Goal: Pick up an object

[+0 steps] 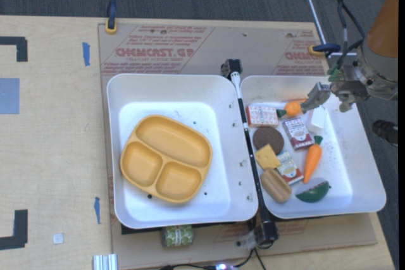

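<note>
Hovering over right bin [361,155], gripper [329,97] near back edge; fingers look apart, nothing between. Carrot [312,161] lies mid-bin, beside small packet [297,133]. Likely light, stiff, smooth plastic toy, may slip; best pinch across thick upper end.
</note>
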`<state>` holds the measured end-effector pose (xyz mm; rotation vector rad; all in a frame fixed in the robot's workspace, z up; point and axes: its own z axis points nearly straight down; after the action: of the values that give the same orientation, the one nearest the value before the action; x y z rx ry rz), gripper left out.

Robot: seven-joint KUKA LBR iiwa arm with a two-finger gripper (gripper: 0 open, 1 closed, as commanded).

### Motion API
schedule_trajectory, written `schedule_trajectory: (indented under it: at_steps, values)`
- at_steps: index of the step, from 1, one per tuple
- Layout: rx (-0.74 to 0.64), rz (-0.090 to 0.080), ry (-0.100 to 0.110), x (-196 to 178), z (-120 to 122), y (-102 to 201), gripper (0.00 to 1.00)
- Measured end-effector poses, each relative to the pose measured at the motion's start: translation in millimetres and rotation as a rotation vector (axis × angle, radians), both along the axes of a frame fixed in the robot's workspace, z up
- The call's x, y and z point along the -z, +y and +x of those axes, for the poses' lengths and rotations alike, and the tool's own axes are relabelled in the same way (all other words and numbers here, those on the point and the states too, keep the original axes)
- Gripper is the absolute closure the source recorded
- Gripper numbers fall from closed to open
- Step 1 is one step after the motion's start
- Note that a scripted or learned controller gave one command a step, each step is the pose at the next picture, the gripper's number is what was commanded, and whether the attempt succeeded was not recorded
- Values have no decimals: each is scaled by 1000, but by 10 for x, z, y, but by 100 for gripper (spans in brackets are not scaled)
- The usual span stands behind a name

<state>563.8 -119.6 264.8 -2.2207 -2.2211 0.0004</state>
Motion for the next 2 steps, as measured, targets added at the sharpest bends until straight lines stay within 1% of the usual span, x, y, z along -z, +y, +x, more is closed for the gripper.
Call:
schedule_trajectory:
  at_steps: [1,2]
  values:
    - [1,0,1,1548,-127,-100,0]
    - [1,-1,-4,1437,-112,-101,100]
